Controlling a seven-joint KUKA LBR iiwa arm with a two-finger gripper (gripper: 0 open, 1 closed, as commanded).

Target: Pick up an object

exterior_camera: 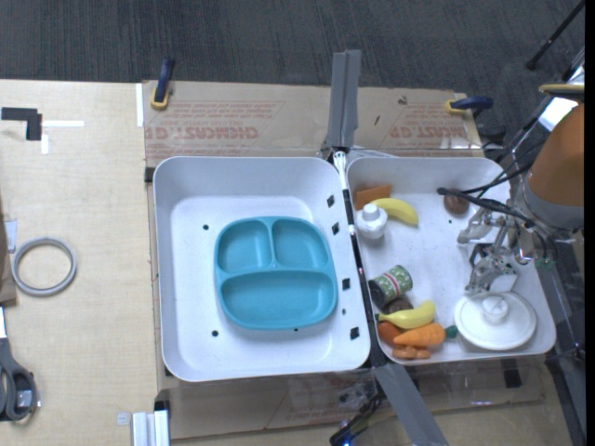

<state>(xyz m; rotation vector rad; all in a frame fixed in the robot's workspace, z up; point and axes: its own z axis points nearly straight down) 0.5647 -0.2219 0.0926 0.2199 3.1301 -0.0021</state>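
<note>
Two-finger metal gripper [490, 272] poised low in the right white bin [429, 169]; finger spacing cannot be told. Just below it lies a round white lid-like disc [495, 321]. To its left: a green-labelled can [391, 283], a yellow banana [395, 211] and a small white bottle [372, 221]. Farther left, a blue divided plate [275, 272].

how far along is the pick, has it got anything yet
Nothing looks picked yet: the bananas, can, carrot, white bottle and white lid all lie in the right bin. In hand: the tool hangs low just above the white lid, with nothing visibly between its fingers. Left: closing on an object and lifting it out. The blue tray sits in the left bin.
</note>
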